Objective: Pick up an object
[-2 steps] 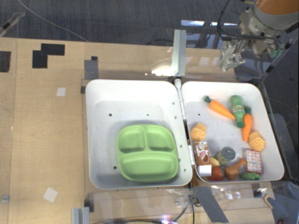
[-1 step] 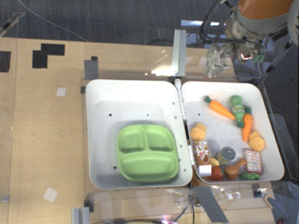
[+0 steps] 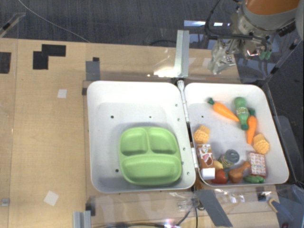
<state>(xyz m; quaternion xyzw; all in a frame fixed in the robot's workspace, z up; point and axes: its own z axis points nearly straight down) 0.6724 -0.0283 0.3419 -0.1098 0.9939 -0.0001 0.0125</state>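
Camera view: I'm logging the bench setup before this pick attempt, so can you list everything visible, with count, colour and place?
White bins: 2, white, side by side on the bench.
Divided plate: 1, green, in the left bin, toward its front.
Carrots: 2, orange, right bin; one near the back, one by the right side.
Bottle: 1, green, right bin, between the carrots.
Corn piece: 1, yellow, right bin, left side.
Waffle-like piece: 1, yellow-orange, right bin, right side.
Can: 1, grey, right bin, front.
Cartons: 2, red and white, right bin, front.
Small toy foods: several, red and brown, front edge; exact items unclear.
Gripper: 1, grey, above the bench behind the right bin.
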